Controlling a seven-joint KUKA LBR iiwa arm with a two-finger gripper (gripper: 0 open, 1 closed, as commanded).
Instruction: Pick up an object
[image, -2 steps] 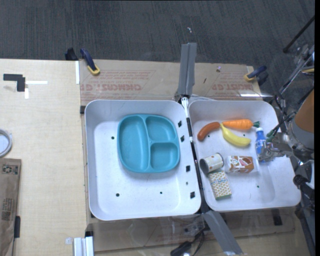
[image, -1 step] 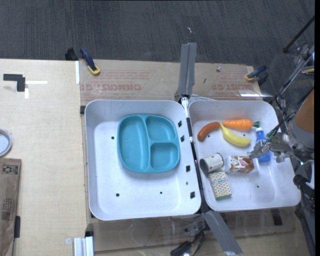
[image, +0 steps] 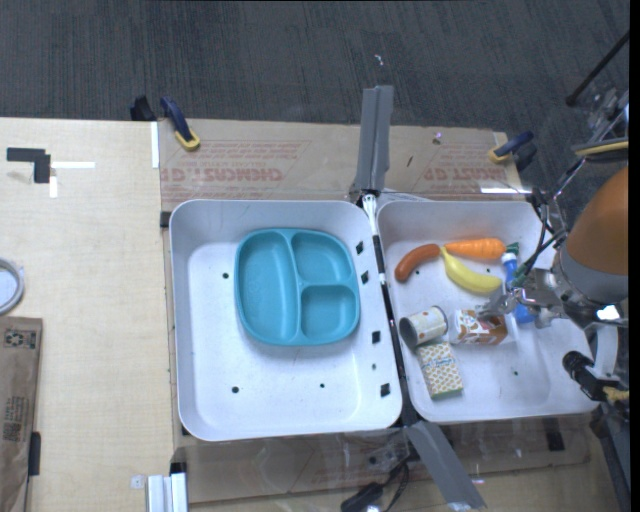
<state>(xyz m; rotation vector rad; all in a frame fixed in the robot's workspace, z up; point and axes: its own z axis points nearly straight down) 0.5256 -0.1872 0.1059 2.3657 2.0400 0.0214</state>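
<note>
Objects in the right bin (image: 540, 395) are being approached by the gripper (image: 515, 300), whose opening cannot be told; a settled descent is judged needed next.

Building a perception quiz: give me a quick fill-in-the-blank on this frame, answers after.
1. The teal divided plate lies in the ___ bin.
2. The banana lies just below the ___.
3. The plate has ___ compartments.
4. The gripper reaches into the ___ bin.

Answers: left; carrot; three; right
</note>
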